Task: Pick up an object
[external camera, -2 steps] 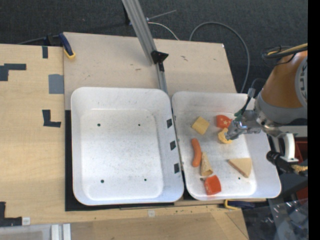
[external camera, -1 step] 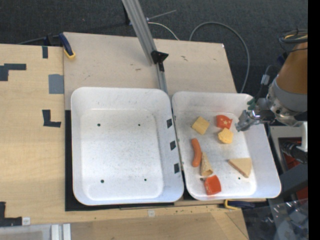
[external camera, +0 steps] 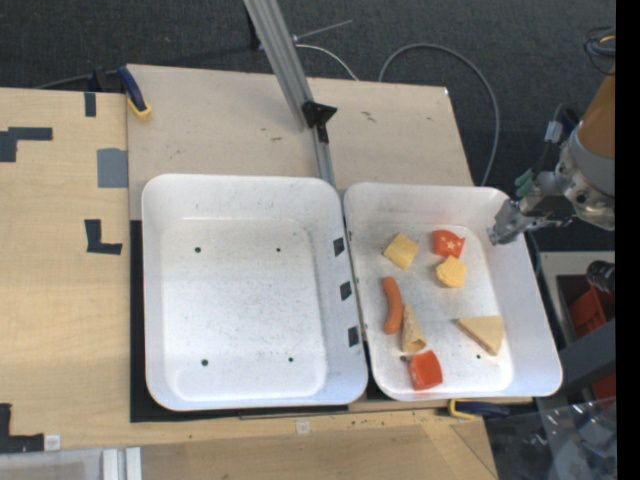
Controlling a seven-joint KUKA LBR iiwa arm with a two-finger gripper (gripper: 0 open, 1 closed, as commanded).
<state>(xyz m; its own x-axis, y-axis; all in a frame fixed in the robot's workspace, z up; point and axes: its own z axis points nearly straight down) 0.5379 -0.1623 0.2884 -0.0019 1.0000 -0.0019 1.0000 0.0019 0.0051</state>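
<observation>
The right bin [external camera: 500,368] holds several small food-like pieces: a yellow cube [external camera: 401,251], a red piece [external camera: 447,242], a yellow-orange piece [external camera: 451,273], an orange sausage [external camera: 393,304], a tan cone [external camera: 411,334], a tan wedge [external camera: 482,333] and a red block [external camera: 425,370]. My gripper [external camera: 503,225] hangs at the bin's upper right rim, to the right of the red piece and apart from every object. Nothing shows between its tips.
The left bin [external camera: 160,268] lies beside the right one on a black mat. A metal pole [external camera: 285,58] slants up from between the bins at the back. A cable [external camera: 440,63] loops over the bench behind the right bin.
</observation>
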